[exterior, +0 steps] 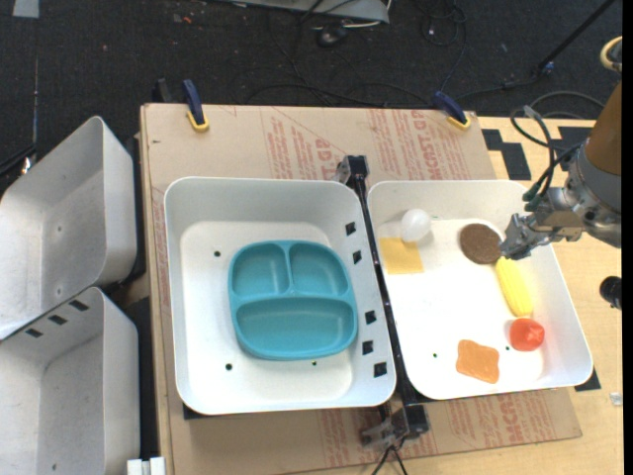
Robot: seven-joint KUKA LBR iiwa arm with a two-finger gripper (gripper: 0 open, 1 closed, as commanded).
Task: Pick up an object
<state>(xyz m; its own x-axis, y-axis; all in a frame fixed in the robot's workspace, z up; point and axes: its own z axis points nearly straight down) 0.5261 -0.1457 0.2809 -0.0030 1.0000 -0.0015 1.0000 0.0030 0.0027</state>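
Note:
The right bin (425, 364) holds several small things: a white ball (414, 225), a yellow square slice (401, 256), a brown round disc (480, 243), a yellow banana-like piece (514, 286), a red tomato-like ball (526, 334) and an orange piece (478, 360). My gripper (517, 242) hangs at the bin's right side, just right of the brown disc and above the top end of the yellow piece. Nothing shows between its tips.
The left bin (188, 265) carries a teal divided plate (293, 299). Two spare white bins (59, 265) lean off the bench at the left. Blue-and-yellow clamps (197, 115) grip the board's far edge. The arm (603, 176) enters from the right.

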